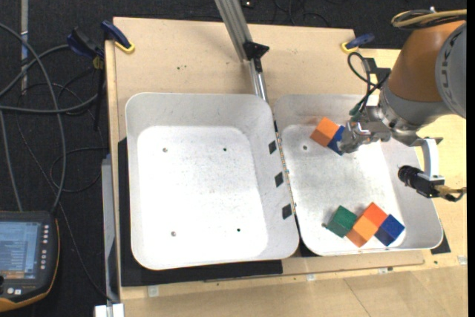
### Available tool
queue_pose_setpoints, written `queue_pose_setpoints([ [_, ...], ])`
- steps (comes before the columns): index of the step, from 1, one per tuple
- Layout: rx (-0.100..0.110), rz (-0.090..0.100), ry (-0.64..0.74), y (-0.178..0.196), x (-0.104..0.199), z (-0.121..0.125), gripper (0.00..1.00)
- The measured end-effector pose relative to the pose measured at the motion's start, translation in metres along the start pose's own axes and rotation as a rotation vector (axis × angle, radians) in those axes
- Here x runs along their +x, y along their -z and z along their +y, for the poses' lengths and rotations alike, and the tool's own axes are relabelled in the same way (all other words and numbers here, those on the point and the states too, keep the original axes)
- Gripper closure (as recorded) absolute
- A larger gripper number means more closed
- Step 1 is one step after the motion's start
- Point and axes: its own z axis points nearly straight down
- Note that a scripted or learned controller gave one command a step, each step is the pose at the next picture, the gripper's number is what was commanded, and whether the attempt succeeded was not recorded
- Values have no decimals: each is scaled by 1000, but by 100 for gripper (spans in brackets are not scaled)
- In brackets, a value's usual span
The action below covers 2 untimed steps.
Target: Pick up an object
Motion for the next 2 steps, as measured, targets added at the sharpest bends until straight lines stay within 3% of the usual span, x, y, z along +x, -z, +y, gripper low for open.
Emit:
queue_pose_setpoints([
  [1,-1,-1,-1,48,-9,6,100],
  [2,2,0,0,67,-9,7,100],
])
